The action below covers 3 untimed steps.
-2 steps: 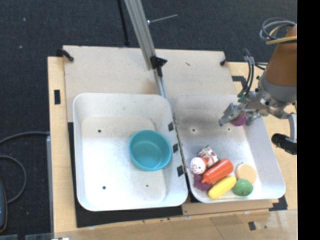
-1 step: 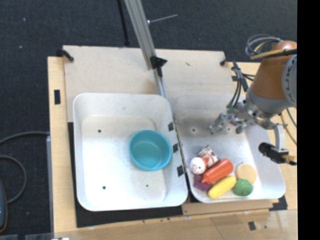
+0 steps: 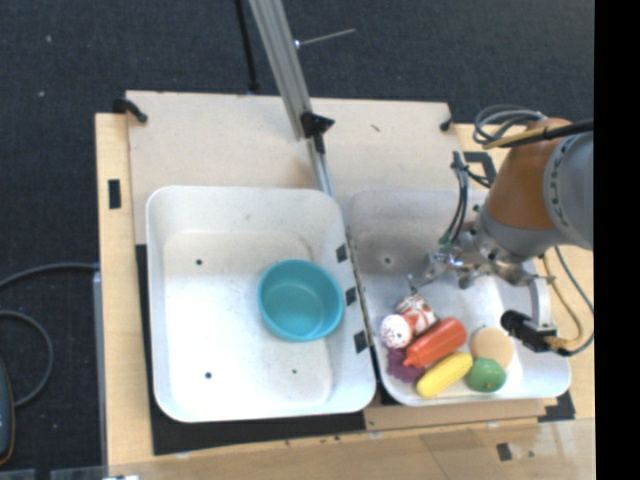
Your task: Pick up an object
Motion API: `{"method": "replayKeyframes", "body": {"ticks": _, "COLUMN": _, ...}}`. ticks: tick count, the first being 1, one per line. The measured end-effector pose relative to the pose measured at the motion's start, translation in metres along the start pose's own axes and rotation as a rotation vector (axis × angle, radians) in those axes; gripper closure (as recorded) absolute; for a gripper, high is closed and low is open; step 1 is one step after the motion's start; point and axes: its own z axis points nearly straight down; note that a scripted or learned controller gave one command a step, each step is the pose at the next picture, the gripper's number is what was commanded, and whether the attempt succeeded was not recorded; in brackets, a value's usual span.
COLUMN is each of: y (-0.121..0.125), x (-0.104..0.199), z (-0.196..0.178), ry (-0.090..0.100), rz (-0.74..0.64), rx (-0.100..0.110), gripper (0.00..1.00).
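Camera view: at the far left we see the left bin [image 3: 180, 268], and in it a teal bowl [image 3: 301, 300] sits upright toward its right side. Next comes the right bin [image 3: 385, 228]. Its near end holds a cluster of toys: a white egg-like piece [image 3: 396, 330] and a red-and-white piece [image 3: 417, 313], a purple bit [image 3: 400, 366] under them, an orange carrot [image 3: 436, 341], a yellow banana [image 3: 443, 375], a tan ball [image 3: 492, 346] and a green lime [image 3: 486, 375]. The gripper [image 3: 445, 266] hangs over the bin's bare middle, just beyond the toys, gripping nothing we can see; whether it is spread we cannot tell. At the right is the arm [image 3: 530, 193].
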Motion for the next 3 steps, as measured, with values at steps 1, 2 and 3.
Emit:
{"method": "replayKeyframes", "body": {"ticks": 1, "y": 0.002, "x": -0.001, "z": -0.015, "ry": 0.000, "rz": 0.005, "rx": -0.009, "gripper": 1.00}}
{"method": "replayKeyframes", "body": {"ticks": 2, "y": 0.002, "x": -0.002, "z": -0.058, "ry": 0.000, "rz": 0.002, "rx": -0.011, "gripper": 1.00}}
{"method": "replayKeyframes", "body": {"ticks": 3, "y": 0.002, "x": -0.008, "z": -0.123, "ry": -0.002, "rz": -0.002, "rx": -0.014, "gripper": 1.00}}
